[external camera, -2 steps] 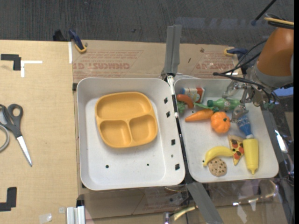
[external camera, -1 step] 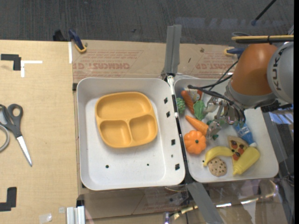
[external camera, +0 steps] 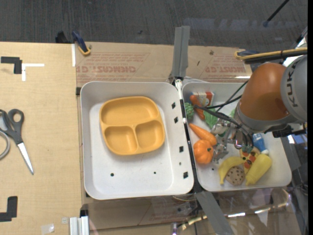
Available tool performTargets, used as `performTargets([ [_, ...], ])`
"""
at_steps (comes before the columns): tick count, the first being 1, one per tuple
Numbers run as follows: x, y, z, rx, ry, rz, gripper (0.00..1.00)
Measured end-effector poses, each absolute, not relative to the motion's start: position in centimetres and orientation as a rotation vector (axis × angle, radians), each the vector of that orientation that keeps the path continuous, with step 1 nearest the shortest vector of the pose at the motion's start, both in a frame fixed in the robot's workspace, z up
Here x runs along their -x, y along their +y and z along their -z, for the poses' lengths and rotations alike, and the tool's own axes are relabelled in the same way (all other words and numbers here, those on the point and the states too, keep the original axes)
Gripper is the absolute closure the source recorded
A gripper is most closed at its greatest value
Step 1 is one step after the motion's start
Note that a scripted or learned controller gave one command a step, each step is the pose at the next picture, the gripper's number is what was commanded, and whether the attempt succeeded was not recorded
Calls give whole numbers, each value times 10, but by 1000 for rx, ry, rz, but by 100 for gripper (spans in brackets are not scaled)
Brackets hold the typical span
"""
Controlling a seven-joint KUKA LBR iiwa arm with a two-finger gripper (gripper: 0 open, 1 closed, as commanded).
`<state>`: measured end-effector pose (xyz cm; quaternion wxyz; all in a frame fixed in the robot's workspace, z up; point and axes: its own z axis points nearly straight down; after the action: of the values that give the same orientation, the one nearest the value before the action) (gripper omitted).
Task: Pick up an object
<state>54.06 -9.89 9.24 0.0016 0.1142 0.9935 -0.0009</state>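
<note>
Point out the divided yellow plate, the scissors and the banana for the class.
divided yellow plate [external camera: 132,125], camera view, ridge between its compartments.
scissors [external camera: 19,142], camera view, near the pivot.
banana [external camera: 226,166], camera view, curved middle.

Left bin [external camera: 98,180]: yellow divided plate [external camera: 132,125], three compartments, sits toward the bin's upper half, slightly rotated. Bench [external camera: 39,131] to the left is tan; grey-handled scissors [external camera: 18,136] lie near its left edge, blades pointing down-right. Black corner markers on the bench, upper left [external camera: 13,63] and lower left [external camera: 10,207]. Printed cardboard sheet [external camera: 122,65] behind the bins. Blue-and-yellow clamp [external camera: 81,43] at the cardboard's upper left corner.
</note>
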Motion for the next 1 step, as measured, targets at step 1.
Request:
performTargets([
  [1, -641, -98, -93, -571, 3087, 2, 0],
])
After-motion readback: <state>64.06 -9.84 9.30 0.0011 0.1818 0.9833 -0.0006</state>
